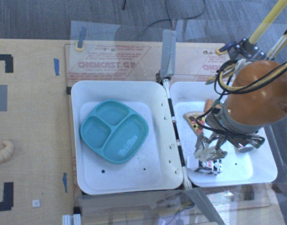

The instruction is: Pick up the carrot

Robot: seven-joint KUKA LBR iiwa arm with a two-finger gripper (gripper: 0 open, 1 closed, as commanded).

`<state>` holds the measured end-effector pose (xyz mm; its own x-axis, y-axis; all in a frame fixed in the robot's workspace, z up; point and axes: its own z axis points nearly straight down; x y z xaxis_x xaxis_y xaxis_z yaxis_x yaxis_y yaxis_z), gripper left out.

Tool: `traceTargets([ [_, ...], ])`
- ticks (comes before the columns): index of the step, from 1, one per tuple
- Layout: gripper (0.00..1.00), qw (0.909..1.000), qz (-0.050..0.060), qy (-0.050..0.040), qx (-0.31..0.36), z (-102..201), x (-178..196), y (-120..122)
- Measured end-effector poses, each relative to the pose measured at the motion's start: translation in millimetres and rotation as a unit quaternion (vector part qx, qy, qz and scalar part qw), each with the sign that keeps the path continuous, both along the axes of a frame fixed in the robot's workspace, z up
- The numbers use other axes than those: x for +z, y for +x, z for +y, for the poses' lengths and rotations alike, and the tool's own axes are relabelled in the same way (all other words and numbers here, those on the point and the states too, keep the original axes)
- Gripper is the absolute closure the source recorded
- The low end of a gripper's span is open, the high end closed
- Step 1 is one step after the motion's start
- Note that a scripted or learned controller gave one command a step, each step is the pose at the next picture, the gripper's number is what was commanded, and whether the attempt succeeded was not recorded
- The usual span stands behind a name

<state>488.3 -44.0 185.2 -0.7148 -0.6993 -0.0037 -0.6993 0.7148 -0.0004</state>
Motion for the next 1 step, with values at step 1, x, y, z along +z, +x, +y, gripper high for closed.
traceTargets([
  [1, 1.00, 0.9633, -0.002, -0.0001, 0.268, -2.8, 18.0, 8.4],
])
